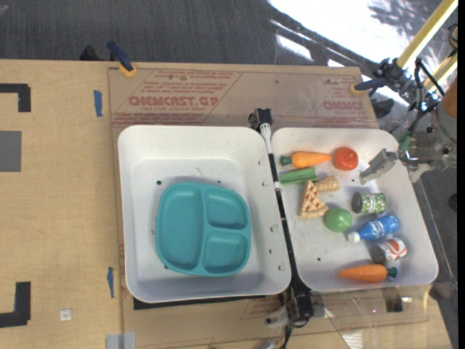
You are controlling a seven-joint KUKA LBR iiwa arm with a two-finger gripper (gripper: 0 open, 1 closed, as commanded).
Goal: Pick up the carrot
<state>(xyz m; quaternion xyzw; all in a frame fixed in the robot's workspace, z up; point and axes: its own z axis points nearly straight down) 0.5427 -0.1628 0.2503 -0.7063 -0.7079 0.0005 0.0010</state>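
Two orange carrots lie in the right bin point(425, 267). One carrot point(311, 158) sits at the far side, its green top pointing left, beside a red tomato point(346, 158). The other carrot point(362, 273) lies near the front wall, its green top pointing right. My gripper point(379, 166) hangs over the bin's far right part, just right of the tomato and above a green can point(370, 203). It is apart from both carrots, and nothing shows in its grasp.
The right bin also holds a green pod point(298, 174), a pizza slice point(314, 199), a cracker point(328, 184), a green ball point(337, 219), a blue bottle point(378, 228) and a red-and-white can point(393, 251). A teal divided plate point(203, 227) lies in the left bin point(138, 151).
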